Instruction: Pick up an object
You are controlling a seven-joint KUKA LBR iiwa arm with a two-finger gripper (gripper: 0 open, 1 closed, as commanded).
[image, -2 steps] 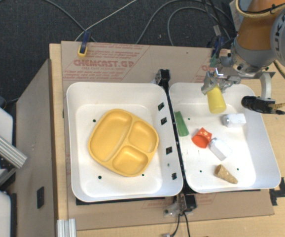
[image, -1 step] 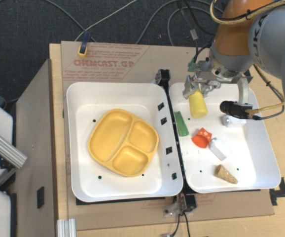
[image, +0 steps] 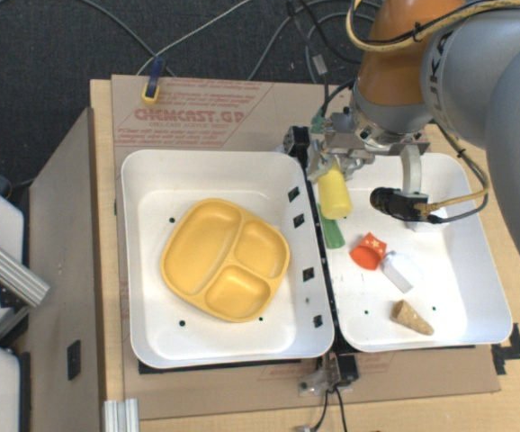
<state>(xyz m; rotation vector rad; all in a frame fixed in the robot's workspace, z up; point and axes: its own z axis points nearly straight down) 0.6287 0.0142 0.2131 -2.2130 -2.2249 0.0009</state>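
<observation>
Hanging over the right bin's (image: 476, 327) near-divider edge, the pincer (image: 334, 171) has a yellow cylinder (image: 335, 194) right below it, maybe gripped (can't tell if it's clamped). Green piece (image: 333, 234) underneath, orange cap (image: 366, 253) further out.

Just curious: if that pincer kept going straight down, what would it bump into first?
Probably the yellow bottle right beneath the pincer, lying over a green thing in the right bin; depth is hard to judge.
</observation>
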